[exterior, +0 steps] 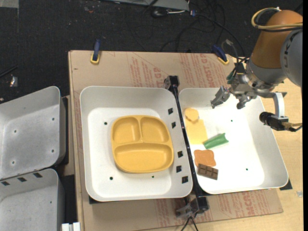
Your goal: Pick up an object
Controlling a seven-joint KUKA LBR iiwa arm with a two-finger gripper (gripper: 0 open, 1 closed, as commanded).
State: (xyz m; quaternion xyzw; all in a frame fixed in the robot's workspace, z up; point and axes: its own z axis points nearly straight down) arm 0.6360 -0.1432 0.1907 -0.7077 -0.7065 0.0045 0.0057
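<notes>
The right bin (269, 170) holds several toy food pieces along its left side: a small round yellow piece (191, 114), a flat pale yellow slice (196, 132), a green stick (215, 140), an orange piece (204, 157) and a brown chocolate block (208, 172). My gripper (230, 100) hangs over the bin's far edge, up and to the right of the round yellow piece. Its fingers are spread open with nothing between them.
The left bin (96, 177) carries a yellow divided plate (142, 143). A black divider (183, 138) runs between the two bins. Grey metal trays (29, 129) lie off the bench to the left. Blue clamps (96, 52) grip the board's far edge.
</notes>
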